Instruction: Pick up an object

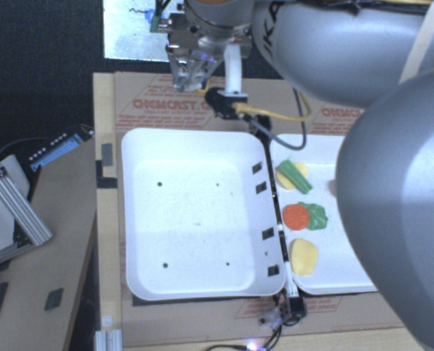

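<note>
Fingers (190,75) hang over the surface (166,108) just beyond the left bin (195,210), whether apart or together I cannot tell. Well off toward the near right, the right bin (319,280) holds a yellow piece (304,256), a red-and-green piece (305,216) and a green-and-yellow piece (293,176).

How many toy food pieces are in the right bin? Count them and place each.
3 visible: a green and yellow piece at the far end, a red and green piece in the middle, a yellow piece nearest. The arm covers much of the right bin, so more may be hidden.
</note>
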You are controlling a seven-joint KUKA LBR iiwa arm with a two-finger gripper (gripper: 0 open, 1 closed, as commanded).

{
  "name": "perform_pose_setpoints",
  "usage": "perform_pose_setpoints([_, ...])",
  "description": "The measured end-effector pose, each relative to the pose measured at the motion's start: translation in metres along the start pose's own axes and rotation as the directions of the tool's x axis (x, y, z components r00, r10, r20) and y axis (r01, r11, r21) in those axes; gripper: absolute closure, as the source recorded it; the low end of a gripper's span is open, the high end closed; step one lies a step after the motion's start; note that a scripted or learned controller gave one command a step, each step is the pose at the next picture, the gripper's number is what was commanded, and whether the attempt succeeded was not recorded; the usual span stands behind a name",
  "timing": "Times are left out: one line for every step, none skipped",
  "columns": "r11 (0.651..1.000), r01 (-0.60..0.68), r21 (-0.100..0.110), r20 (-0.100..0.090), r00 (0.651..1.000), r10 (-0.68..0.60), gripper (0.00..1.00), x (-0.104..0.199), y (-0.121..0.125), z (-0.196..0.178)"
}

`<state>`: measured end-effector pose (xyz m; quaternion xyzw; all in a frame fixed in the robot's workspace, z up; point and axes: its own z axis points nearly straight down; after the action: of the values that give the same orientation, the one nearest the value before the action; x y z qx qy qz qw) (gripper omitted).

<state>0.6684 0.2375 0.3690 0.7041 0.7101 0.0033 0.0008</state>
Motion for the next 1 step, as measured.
perform_pose_setpoints([1.0, -0.003, 0.014, 0.005, 1.0, 0.003, 1.0, -0.0024, -0.0811, 0.0541])
